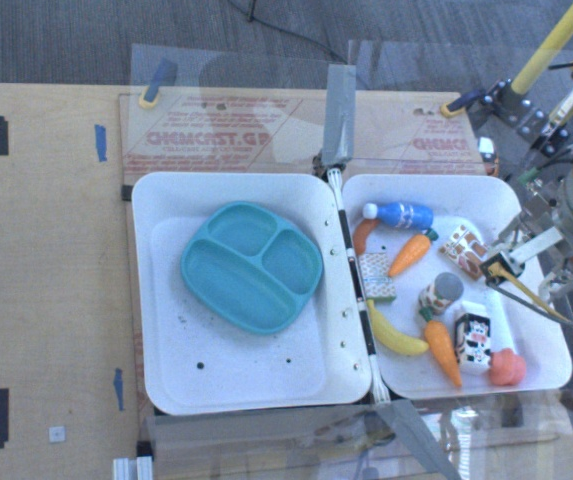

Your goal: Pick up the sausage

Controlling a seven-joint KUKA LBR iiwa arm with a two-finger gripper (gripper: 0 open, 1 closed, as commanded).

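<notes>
The sausage (363,235) is a short reddish-brown curved piece in the right bin (544,363). It lies against the bin's left wall, just below the white cap of a blue bottle (402,214). My gripper (546,230) hangs over the right rim of that bin, far to the right of the sausage, with an orange carrot (410,254) and a snack bar (463,249) between them. Nothing shows in its grasp.
The right bin also holds a patterned square packet (376,275), a banana (396,334), a small can (439,295), a second carrot (443,352), a black-and-white carton (474,339) and a pink lump (507,367). A teal divided plate (252,266) lies in the left bin (166,368).
</notes>
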